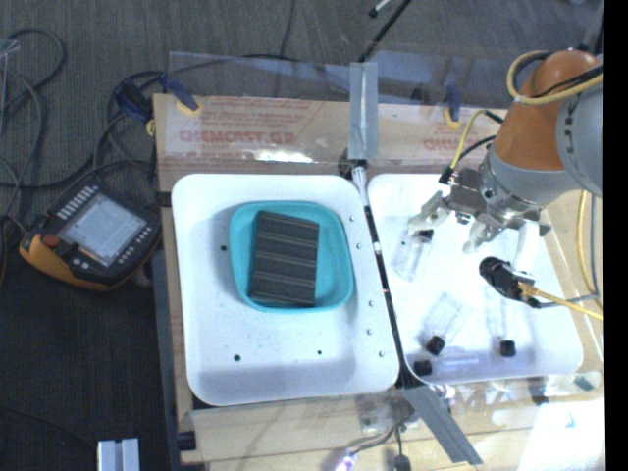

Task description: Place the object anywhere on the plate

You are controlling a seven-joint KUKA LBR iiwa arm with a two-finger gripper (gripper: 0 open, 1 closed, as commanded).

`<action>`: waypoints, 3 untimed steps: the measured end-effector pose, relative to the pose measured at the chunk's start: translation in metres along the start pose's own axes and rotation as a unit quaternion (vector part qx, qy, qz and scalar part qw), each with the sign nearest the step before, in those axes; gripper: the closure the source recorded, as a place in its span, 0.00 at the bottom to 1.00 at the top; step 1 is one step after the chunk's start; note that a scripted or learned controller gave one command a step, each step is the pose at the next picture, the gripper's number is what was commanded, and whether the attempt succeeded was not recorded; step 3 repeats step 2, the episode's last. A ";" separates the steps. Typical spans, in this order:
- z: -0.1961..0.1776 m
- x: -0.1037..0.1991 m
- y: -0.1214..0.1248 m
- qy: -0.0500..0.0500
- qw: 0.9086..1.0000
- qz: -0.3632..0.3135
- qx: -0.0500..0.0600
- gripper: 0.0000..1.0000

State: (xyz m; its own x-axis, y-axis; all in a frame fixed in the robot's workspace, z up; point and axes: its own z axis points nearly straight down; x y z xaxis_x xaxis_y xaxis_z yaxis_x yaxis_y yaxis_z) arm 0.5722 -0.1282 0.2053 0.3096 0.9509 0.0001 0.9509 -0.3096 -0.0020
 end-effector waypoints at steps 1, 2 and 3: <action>-0.031 -0.087 -0.025 -0.002 1.000 0.029 0.000 0.00; -0.169 -0.077 -0.015 -0.002 0.998 0.055 -0.001 0.00; -0.169 -0.077 -0.015 -0.002 0.998 0.055 -0.001 0.00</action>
